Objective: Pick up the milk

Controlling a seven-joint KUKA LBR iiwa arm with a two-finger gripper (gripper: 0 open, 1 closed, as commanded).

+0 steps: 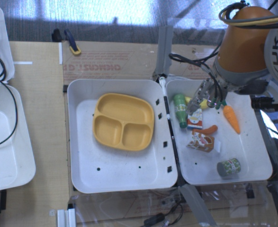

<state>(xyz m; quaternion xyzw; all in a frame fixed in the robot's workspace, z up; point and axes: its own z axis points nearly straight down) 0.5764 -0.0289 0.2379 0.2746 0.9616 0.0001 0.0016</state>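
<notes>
The milk [194, 120], a small white carton with red and blue print, stands in the right bin [252, 174] beside a green bottle [180, 109]. My gripper [206, 103] hangs just above and to the right of the carton, over a yellow item [201, 103]. Its fingers look open, and nothing is between them. The carton rests on the bin floor, apart from the gripper. The orange wrist band [245, 37] rises above the bin's far right corner.
Also in the right bin are a carrot [231, 118], a small sausage [209, 129], a red-brown carton lying flat [201, 141] and a green can [228, 167]. The left bin [82, 164] holds a yellow divided plate [123, 122]. A ridge [169, 126] separates the bins.
</notes>
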